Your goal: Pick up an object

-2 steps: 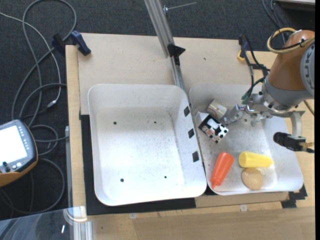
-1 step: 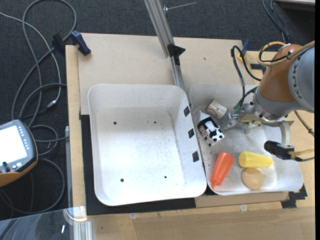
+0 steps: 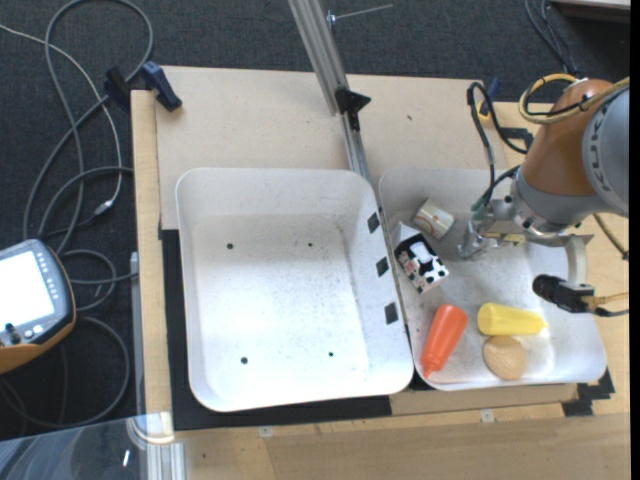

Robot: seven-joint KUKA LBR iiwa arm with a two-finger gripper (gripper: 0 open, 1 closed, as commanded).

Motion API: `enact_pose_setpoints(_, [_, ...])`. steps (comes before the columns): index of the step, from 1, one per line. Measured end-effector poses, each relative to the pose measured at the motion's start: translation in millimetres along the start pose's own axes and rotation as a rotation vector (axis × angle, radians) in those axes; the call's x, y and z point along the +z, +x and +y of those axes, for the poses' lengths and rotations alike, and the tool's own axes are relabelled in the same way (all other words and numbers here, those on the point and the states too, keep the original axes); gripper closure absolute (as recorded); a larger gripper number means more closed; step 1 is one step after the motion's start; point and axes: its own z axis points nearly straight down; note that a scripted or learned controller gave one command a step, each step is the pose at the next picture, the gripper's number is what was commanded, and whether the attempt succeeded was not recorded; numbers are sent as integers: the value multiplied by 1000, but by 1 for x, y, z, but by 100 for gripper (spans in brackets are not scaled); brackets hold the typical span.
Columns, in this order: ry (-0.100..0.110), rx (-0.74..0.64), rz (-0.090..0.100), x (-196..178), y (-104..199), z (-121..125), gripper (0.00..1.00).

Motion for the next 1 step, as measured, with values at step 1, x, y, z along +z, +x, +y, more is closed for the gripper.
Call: enact_pose_setpoints(1, [-6, 0, -4, -61, -9, 3, 100])
